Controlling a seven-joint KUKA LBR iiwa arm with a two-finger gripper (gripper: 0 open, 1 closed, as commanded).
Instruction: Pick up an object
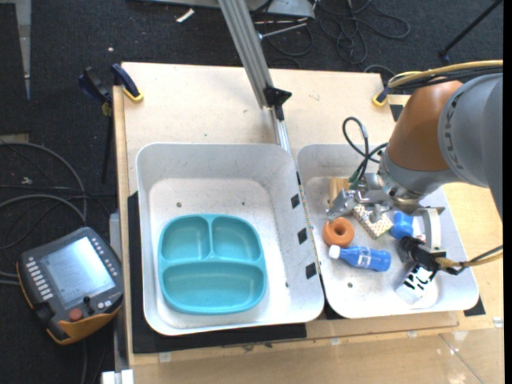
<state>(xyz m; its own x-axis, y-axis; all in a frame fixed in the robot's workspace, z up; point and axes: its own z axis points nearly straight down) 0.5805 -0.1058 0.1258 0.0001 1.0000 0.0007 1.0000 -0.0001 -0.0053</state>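
Counter (200, 106) of pale wood, carrying two shallow white plastic bins side by side. The left bin (152, 174) holds a turquoise plastic tray with three compartments (212, 262), lying flat toward the bin's front edge; the rest of that bin's floor, along its back and right walls, is bare. The right bin (316, 166) is crowded. An orange ring-shaped toy (339, 232) lies near its centre, just beside a blue plastic bottle with a white cap (362, 258), which lies on its side toward the front edge. A beige perforated block (374, 222) sits just behind the bottle, touching or nearly touching the metal gripper (349, 202). A second, smaller blue object (401, 227) lies to the block's right. A black-and-white object (416, 280) rests near the front right corner; its markings are too small to read. The grey arm with orange band (436, 130) covers the bin's back right portion, the gripper low over the bin floor at the back of the cluster. Whether its fingers are spread or pressed together cannot be told. Bare floor in this bin remains along the left wall and the front left corner. A black cable (358, 138) loops above the gripper.
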